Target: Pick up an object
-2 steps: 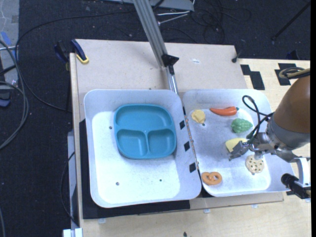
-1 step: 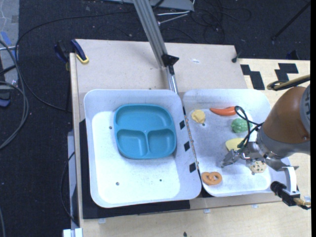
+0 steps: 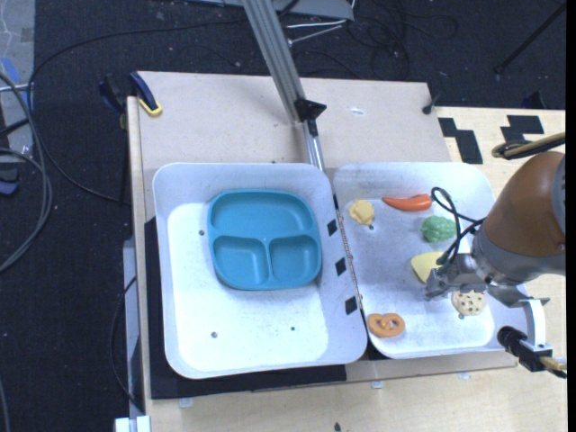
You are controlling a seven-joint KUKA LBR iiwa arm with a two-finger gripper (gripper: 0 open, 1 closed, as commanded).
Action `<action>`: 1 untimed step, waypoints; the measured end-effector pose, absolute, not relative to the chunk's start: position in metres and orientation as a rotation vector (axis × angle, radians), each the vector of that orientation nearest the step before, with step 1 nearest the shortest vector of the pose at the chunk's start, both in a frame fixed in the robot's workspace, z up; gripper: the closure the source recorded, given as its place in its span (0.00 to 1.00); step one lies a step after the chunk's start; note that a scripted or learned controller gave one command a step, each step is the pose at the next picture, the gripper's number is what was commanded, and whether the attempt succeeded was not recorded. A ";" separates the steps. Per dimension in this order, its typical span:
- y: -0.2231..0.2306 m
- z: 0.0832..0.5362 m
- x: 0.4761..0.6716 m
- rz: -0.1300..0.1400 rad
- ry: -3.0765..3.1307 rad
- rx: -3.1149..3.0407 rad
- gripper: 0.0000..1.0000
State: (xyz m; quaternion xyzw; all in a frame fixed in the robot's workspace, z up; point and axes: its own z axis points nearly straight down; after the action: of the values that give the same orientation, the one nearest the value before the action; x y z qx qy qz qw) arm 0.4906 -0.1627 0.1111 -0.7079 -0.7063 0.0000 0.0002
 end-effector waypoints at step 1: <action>-0.167 0.158 0.484 -0.002 -2.222 -2.226 1.00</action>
State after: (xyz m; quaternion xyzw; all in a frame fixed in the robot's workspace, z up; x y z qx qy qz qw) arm 0.4842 -0.1674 0.1576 -0.7078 -0.7065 -0.0007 -0.0018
